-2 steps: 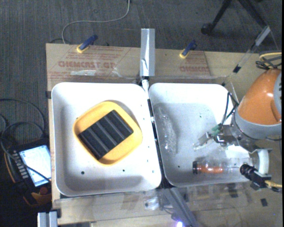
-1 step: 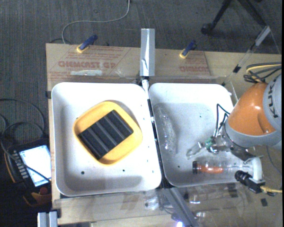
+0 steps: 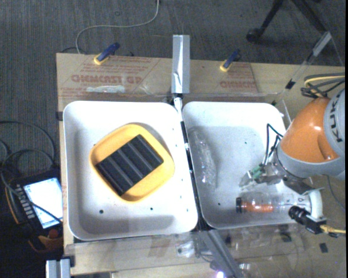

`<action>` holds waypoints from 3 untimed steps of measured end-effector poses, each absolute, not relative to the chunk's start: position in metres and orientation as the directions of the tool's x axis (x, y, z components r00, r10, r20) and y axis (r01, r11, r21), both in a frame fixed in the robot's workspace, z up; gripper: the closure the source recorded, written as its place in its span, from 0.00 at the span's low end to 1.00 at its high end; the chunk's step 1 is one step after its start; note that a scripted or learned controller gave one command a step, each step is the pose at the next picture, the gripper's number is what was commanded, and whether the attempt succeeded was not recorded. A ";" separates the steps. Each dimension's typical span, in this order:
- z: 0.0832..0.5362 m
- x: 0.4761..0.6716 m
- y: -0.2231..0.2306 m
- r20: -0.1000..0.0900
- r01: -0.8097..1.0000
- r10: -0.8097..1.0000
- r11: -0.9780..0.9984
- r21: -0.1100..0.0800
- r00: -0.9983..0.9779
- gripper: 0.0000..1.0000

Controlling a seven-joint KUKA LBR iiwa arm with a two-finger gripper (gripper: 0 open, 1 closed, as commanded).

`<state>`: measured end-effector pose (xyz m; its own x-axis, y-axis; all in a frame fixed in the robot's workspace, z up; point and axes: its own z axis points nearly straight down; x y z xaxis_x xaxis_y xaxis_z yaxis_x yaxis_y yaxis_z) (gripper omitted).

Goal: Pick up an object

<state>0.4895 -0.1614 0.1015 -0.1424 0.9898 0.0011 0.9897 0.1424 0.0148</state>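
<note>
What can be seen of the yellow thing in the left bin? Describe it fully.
The yellow object is a rounded, cushion-shaped block with a black ribbed panel set in its top face, the ribs running diagonally. It looks like moulded plastic or foam. It lies flat and turned at an angle, near the middle of the left bin, resting on the bin's floor. It stands apart from the bin's walls, and the arm is over the other bin.

Looks like a robotics lab: grey carpet (image 3: 35, 33), loose cables (image 3: 119, 25), office chair base (image 3: 284, 7), clamps (image 3: 106, 52) holding the cardboard-topped surface (image 3: 122, 80).
</note>
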 end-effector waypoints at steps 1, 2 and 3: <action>0.101 0.489 -0.161 0.001 0.990 0.990 0.142 0.015 -0.142 0.00; 0.091 0.559 -0.181 -0.004 0.998 0.999 0.054 0.011 -0.054 0.00; 0.090 0.624 -0.205 -0.005 1.000 1.000 0.028 0.011 -0.028 0.00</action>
